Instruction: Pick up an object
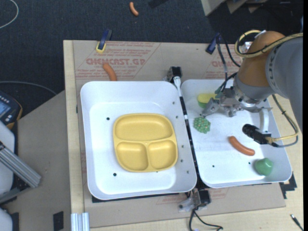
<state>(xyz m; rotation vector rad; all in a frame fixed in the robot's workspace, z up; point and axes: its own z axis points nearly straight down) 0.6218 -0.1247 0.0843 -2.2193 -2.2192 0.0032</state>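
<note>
In the right bin (226, 177) lie a knobbly green broccoli-like piece (202, 124), a yellow-green piece (205, 98) near the far left corner, an orange sausage-shaped piece (241, 146) and a round green piece (263, 166) at the near right. My gripper (211, 109) hangs low over the bin's far left part, between the yellow-green piece and the broccoli-like piece. I see nothing held in it.
The left bin (94, 129) holds a yellow divided plate (144, 141). An orange piece (109, 71) lies on the cardboard behind the left bin, and another (134, 8) lies on the dark floor. The arm (269, 66) covers the right bin's far right corner.
</note>
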